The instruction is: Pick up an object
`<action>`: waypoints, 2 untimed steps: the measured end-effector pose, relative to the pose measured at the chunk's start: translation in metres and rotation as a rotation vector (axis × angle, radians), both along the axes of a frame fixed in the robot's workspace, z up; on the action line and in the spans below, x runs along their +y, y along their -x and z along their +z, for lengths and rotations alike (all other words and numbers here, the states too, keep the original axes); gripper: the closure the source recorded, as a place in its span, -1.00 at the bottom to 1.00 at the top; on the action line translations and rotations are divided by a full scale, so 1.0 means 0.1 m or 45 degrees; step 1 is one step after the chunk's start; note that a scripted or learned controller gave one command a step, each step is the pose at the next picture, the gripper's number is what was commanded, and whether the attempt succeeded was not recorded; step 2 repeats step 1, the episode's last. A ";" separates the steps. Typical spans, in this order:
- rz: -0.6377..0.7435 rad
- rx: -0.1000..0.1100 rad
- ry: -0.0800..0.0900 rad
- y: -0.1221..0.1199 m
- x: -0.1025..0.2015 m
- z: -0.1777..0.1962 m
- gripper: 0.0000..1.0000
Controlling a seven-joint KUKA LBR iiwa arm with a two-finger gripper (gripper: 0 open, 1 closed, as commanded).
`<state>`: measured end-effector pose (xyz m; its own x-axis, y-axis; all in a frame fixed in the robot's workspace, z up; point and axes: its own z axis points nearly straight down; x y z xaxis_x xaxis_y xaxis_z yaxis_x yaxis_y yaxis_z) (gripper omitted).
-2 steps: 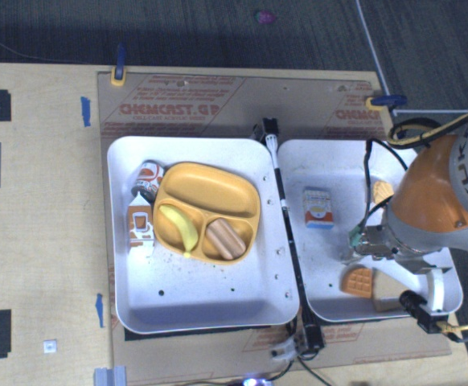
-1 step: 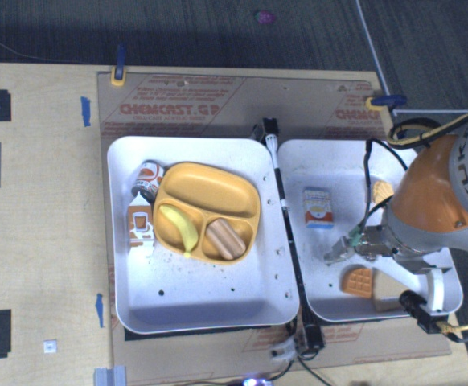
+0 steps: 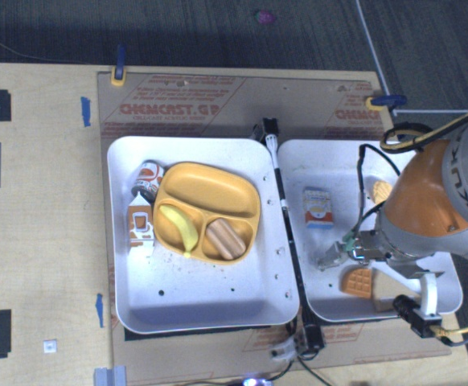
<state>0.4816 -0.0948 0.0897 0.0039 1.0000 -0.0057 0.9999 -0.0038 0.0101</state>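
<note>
Waffle [image 3: 357,281], the likeliest pick, lies on the floor of the right bin [image 3: 330,159], just beside the gripper [image 3: 334,256], apparently not lifted. I cannot tell how the jaws stand. Judging by this, grasping and lifting remain.

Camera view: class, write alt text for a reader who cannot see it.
A grey and orange robot arm lowers its gripper into the right bin, beside a waffle. The left bin holds a yellow divided tray.
</note>
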 end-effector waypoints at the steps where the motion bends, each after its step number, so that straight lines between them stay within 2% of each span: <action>1: -0.005 -0.016 0.016 -0.03 -0.05 0.11 1.00; 2: -0.005 -0.016 0.016 -0.03 -0.05 0.11 1.00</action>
